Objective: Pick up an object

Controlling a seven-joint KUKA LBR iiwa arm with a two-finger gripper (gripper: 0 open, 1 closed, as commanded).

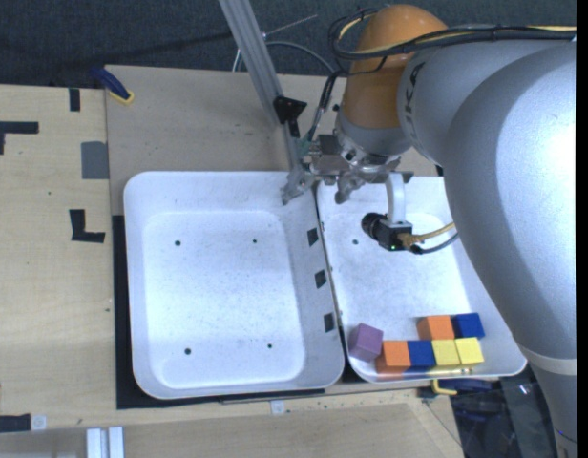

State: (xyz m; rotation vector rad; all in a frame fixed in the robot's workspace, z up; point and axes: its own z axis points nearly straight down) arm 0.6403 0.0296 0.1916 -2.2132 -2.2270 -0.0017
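The robot's hand (318, 191) hovers at upper centre of the frame, over the seam between the two white bins (218, 284), fingers spread and empty. The coloured blocks (437, 343) and a purple block (367, 340) lie untouched at the right bin's lower edge; the pick appears not yet begun.

A pale wooden counter (189, 127) carries two shallow white plastic bins side by side, the left bin (218, 284) and the right bin (389, 284), touching along their inner rims. Black tape marks (82, 225) dot the counter's left side. A slanted grey metal bar (251, 46) crosses above.
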